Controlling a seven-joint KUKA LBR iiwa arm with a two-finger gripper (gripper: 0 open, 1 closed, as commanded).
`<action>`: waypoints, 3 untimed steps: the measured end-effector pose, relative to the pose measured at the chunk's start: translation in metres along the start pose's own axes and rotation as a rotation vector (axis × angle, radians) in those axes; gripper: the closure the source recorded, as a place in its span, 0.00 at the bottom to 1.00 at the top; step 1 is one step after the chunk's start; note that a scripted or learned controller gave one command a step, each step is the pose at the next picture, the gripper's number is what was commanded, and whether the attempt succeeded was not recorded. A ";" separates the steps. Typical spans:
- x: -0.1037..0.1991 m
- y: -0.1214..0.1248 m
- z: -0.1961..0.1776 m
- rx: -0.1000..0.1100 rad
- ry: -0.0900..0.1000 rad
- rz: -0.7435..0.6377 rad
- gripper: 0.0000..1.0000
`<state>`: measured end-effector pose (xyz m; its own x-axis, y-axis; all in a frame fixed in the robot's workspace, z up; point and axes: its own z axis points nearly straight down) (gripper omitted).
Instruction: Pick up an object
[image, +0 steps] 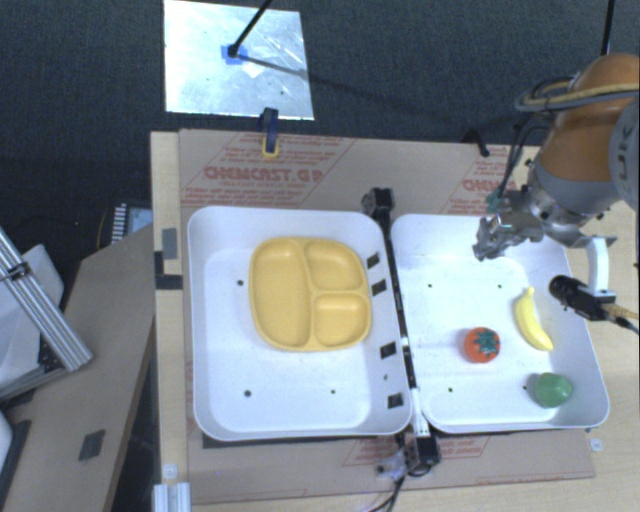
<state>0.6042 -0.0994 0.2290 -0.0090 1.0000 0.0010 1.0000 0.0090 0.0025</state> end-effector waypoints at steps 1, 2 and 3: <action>0.059 -0.004 -0.008 0.000 0.000 -0.001 1.00; 0.109 -0.001 0.004 0.002 0.001 -0.001 1.00; 0.169 -0.003 0.011 0.002 0.001 -0.001 1.00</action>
